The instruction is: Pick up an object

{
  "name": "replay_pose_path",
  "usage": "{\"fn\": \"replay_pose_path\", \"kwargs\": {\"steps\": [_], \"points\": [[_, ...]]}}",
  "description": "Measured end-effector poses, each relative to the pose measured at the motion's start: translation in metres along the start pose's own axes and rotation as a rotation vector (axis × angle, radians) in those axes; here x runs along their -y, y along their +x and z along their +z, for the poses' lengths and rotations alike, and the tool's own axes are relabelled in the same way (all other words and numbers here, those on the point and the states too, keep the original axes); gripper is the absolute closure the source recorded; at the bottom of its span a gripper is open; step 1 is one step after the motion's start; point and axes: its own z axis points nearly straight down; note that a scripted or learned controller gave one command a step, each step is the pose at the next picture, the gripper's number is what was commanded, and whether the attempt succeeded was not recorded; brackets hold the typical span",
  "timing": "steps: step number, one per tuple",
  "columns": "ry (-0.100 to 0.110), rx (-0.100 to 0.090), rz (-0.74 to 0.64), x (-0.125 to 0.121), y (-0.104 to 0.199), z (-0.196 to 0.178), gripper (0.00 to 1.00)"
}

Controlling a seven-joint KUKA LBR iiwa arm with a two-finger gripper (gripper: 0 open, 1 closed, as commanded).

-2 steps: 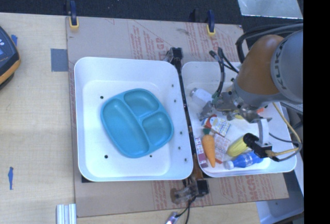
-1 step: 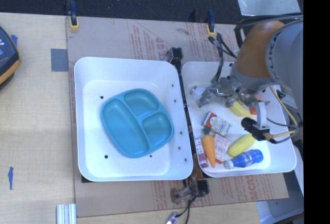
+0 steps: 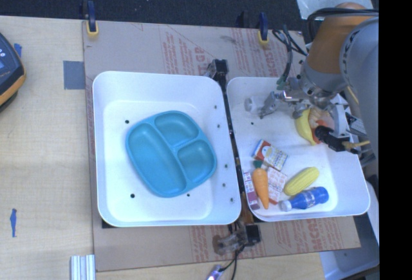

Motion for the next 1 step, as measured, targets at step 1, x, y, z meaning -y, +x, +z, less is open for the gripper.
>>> {"fn": "replay_pose_path", "kwargs": {"steps": [1], "points": [[-0.025,0.007,0.005,0.01,-0.0411,-0.0739,0.0]]}}
